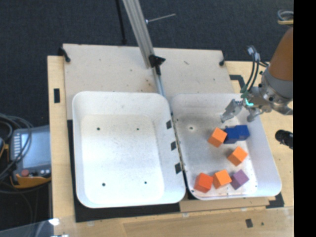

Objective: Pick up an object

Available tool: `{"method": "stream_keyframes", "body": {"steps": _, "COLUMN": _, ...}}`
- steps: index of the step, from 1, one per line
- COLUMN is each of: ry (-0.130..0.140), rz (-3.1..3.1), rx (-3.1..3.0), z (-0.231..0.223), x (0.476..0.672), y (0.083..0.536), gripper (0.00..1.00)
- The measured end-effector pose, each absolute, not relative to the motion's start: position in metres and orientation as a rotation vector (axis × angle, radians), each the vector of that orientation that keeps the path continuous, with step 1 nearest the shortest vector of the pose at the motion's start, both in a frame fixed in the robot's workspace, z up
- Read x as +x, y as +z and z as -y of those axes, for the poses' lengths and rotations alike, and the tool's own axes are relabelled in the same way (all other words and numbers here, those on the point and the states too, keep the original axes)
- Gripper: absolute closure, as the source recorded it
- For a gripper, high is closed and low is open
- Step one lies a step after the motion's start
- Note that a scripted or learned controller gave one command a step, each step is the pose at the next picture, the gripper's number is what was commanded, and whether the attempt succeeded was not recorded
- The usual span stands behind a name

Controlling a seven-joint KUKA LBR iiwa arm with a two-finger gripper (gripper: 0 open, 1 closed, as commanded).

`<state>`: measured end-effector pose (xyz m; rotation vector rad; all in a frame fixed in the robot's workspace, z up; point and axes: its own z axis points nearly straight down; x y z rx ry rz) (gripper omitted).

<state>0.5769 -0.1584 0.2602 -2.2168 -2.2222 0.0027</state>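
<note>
blocks: six in the right bin (264,179), one blue block (237,133)
gripper (241,111): fingers apparently spread, holding nothing, above the blue block

An orange band (283,58) is wrapping the arm above a grey metal wrist (275,95). Thin dark and green cables (254,70) are looping down the wrist's side. A small teal light is glowing just above the jaws. The gripper (242,111) is showing two slim, pale grey fingers (230,111) tapering to blunt tips.
</note>
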Motion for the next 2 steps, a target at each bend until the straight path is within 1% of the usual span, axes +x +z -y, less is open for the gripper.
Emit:
{"method": "stream_keyframes", "body": {"steps": 1, "ry": -0.002, "rz": 2.224, "rx": -2.22, "z": 0.158, "x": 0.578, "y": 0.262, "gripper": 0.0}}
{"method": "stream_keyframes", "body": {"steps": 2, "ry": 0.007, "rz": 2.218, "rx": -2.221, "z": 0.157, "x": 0.58, "y": 0.2, "gripper": 0.0}}
